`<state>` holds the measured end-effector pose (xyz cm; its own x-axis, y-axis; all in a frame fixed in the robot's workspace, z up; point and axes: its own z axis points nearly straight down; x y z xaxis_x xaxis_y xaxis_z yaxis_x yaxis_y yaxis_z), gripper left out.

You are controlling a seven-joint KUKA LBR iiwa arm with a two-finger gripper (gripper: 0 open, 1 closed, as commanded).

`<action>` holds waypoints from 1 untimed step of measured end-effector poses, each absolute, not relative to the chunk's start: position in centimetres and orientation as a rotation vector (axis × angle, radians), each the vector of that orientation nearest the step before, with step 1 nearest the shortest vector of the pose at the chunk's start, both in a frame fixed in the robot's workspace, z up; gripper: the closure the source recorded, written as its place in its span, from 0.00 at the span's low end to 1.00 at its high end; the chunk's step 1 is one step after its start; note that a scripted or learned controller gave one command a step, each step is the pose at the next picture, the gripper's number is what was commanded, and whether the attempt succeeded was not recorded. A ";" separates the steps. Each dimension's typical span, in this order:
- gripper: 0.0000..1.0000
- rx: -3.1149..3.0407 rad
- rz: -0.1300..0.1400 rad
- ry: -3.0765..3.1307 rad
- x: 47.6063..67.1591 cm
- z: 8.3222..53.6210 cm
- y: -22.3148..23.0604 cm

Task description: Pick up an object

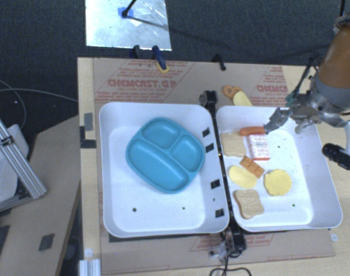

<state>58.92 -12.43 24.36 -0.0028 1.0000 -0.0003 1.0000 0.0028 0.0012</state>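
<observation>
The right bin (322,194) holds several toy food pieces: a red sausage (253,131), a pale bread slice (233,144), a red-and-white packet (258,149), an orange cracker (253,167), a yellow slice (242,177), a round yellow ruffled piece (277,182) and a toast slice (248,203). My gripper (283,127) hangs over the bin's far right part, just right of the sausage. It is open, with nothing between its fingers.
The left bin (120,211) holds a blue divided plate (164,154). A yellow piece (242,99) and an orange piece (229,91) lie on the cardboard behind the right bin. Black clips line the ridge between the bins.
</observation>
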 end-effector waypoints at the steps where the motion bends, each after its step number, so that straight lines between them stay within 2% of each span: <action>1: 0.00 2.212 0.014 2.217 60.9 9.9 -10.2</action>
